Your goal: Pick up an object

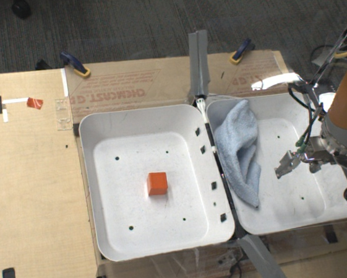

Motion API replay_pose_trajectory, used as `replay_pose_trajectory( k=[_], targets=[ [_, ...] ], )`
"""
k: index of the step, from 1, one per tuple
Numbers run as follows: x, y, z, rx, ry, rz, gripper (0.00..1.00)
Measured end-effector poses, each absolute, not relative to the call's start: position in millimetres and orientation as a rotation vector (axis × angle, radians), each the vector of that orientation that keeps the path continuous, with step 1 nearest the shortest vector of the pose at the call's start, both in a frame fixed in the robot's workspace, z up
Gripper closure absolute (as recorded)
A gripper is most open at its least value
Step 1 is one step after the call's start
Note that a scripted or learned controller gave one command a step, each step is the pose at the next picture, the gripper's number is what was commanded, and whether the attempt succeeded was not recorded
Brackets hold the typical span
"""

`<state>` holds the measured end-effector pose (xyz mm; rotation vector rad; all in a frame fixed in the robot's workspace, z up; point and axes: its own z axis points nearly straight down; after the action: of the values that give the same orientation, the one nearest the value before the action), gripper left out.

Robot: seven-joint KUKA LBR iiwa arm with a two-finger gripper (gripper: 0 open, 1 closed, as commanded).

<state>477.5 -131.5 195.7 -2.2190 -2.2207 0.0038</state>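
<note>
Gripper point(287, 167) hovered over right bin point(306, 210), just right of grey towel point(240, 149); nothing seen between its tips, open or shut impossible to judge at this size. Towel lay bunched along bin's left wall, draped against divider. Orange block point(157, 184) sat alone mid left bin point(105, 193), well apart from arm. Judgement: towel nearest target. Best descend onto raised fold, pinch thick ridge, lift straight up to avoid dragging cloth against wall.

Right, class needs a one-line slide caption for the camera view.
Gripper over the right bin beside a grey towel; orange block in the left bin.
</note>
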Motion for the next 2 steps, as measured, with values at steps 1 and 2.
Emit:
replay_pose_trajectory(
  k=[1, 2],
  targets=[
    [477.4, -174, 91, -2.229, -2.213, 0.001, 0.00],
    [480.6, -213, 99, -2.350, -2.066, -0.009, 0.00]
  ],
)
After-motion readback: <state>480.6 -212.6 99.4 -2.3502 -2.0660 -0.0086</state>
